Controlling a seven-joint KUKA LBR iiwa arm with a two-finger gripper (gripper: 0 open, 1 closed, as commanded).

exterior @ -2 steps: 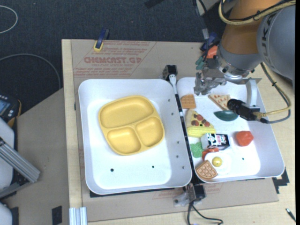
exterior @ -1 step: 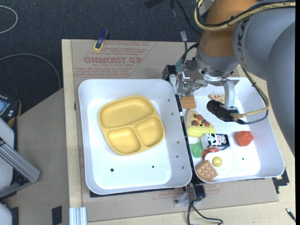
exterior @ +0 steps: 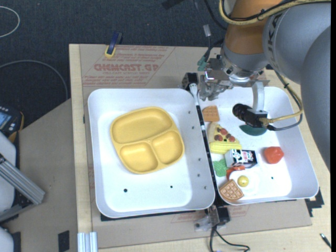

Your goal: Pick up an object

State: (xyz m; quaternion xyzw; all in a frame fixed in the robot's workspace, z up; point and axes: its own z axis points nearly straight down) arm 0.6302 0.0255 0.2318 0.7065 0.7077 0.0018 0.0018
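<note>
My gripper [exterior: 210,88] hangs over the far left corner of the right bin [exterior: 294,180], just above a brown square cracker [exterior: 210,113]. Nothing shows in its grasp. Below the cracker lie a pizza slice [exterior: 223,135], a yellow corn cob [exterior: 223,147], a black-and-white carton [exterior: 244,157], a green piece [exterior: 219,168], a small yellow ball [exterior: 242,181] and a waffle [exterior: 231,191]. A red tomato [exterior: 272,154] sits apart to the right. A teal bowl [exterior: 256,130] lies right of the gripper.
The left bin [exterior: 105,182] holds a yellow divided plate [exterior: 147,139]. The ridge between the two bins [exterior: 203,140] runs right beside the gripper. The arm's grey body covers the upper right. A blue and yellow clip [exterior: 112,44] lies on the board behind the bins.
</note>
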